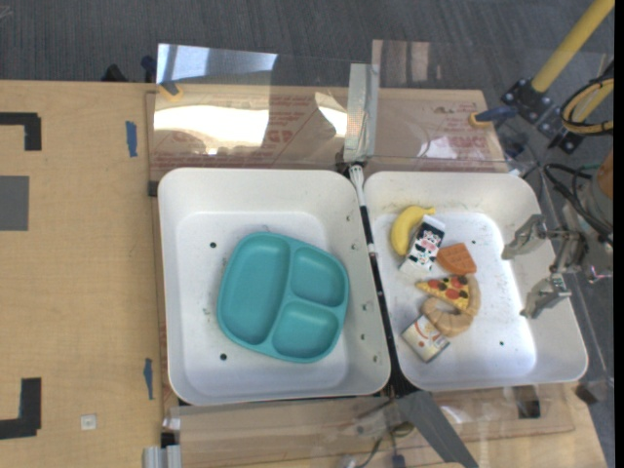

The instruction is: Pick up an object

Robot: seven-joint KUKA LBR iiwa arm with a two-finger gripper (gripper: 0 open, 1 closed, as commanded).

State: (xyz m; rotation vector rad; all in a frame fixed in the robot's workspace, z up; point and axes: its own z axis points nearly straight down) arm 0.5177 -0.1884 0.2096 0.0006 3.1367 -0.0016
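Observation:
The right bin (507,359) holds a cluster of small items. A yellow banana (408,228) lies at the back, with a small black-and-white carton (426,245) beside it. An orange block (456,258) sits just right of the carton. In front of them lie a toy pizza slice (451,289), a tan bread-like piece (447,318) and a small white-and-red can (423,338). My gripper (534,266) hovers over the bin's right side, to the right of the cluster. It is open, with the two metal fingers (523,234) spread wide apart and nothing between them.
The left bin (185,222) carries a teal divided plate (283,295). A metal divider (358,115) and clear panels stand behind the bins. Cables and a yellow pole (575,37) crowd the far right. Brown bench surface (68,261) spreads to the left.

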